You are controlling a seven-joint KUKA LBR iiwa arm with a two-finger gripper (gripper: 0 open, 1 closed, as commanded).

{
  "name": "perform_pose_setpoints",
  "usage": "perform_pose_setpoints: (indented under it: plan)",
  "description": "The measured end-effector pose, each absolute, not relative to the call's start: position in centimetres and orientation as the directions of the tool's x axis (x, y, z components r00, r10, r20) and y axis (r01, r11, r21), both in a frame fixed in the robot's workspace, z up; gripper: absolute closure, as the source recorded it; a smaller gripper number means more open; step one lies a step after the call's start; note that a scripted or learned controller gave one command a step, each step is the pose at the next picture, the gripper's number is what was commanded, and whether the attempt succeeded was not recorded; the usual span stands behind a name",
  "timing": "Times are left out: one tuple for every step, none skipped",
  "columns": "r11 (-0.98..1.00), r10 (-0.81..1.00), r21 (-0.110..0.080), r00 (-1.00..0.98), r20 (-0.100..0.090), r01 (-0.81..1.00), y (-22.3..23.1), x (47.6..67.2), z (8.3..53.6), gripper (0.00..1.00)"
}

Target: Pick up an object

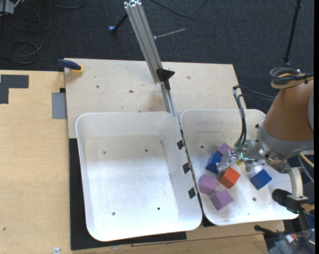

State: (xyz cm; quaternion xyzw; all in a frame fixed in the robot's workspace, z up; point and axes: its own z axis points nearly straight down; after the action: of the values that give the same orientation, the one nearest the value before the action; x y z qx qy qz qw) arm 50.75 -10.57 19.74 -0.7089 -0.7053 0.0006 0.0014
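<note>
The right bin (212, 126) holds several small blocks. A blue block (216, 162) lies beside a purple one (224, 150), an orange-red block (229, 177) sits just below them, two purple blocks (207, 183) (221, 199) lie lower left, and another blue block (261, 179) rests to the right. My gripper (240, 158) hangs low in this bin, right above the gap between the orange-red block and the upper purple one, with the arm's orange band (289, 112) above it.
The left bin (96, 142) lies beside the right one, split from it by a divider with black clips (184, 168). A slanted aluminium post (146, 41) rises behind the bins. A black fitting (286, 199) sits at the right bin's lower right rim.
</note>
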Motion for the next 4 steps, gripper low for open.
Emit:
perform_pose_setpoints:
  plan:
    - [-0.006, 1.0, -0.009, 0.006, 0.002, 1.0, -9.7, 51.2, 14.6, 0.0]
    - [-0.003, 1.0, 0.027, 0.003, -0.007, 1.0, -10.0, 52.1, 12.3, 0.0]
    - [-0.013, 1.0, 0.028, 0.013, -0.007, 1.0, -10.1, 52.1, 13.1, 1.0]
    - [-0.005, 1.0, 0.001, 0.005, 0.0, 1.0, -10.7, 51.9, 17.5, 1.0]
